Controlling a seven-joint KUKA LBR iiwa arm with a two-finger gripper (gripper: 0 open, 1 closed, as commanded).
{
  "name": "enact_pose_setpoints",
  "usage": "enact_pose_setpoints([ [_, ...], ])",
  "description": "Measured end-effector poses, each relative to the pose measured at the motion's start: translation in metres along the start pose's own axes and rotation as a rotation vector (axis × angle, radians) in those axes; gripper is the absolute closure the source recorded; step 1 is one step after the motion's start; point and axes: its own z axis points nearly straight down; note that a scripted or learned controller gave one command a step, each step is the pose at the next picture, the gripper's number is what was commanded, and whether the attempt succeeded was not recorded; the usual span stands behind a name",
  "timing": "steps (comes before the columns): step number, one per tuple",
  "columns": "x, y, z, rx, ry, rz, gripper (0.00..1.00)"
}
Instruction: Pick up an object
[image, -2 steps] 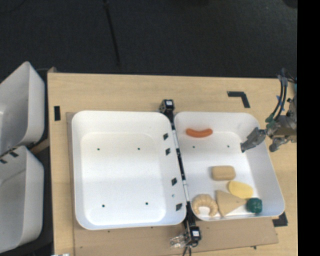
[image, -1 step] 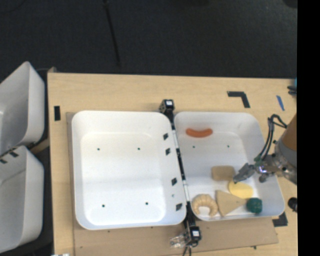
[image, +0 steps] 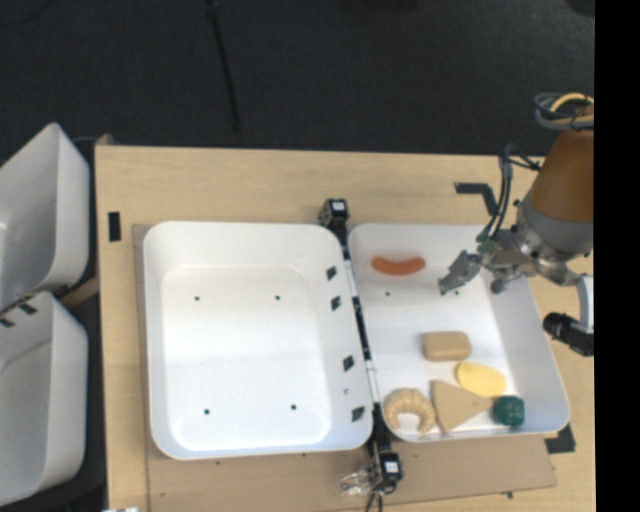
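As gripper (image: 478, 270) hangs open, sausage (image: 398, 265) lies beside it.

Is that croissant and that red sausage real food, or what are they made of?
Probably toys, though the picture can't prove it. The croissant looks like moulded plastic or foam: pale tan, smooth, ridged, matte. The sausage looks like plastic or rubber: one even orange-red colour, smooth with a slight sheen. Both lie in the right bin, which looks like glossy white plastic.

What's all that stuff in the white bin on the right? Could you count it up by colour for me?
Red-orange: 1, sausage
Tan: 3, block, wedge, croissant
Yellow: 1, oval piece
Green: 1, small lump
Total: 6
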Motion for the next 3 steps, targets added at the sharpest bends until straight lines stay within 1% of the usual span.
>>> enact_pose_setpoints([
  [1, -0.018, -0.027, 0.098, 0.006, 0.001, 0.004, 0.0],
  [2, -0.018, -0.025, 0.084, 0.001, 0.0, 0.008, 1.0],
  [3, 0.039, -0.083, 0.101, 0.004, 0.001, 0.009, 1.0],
])
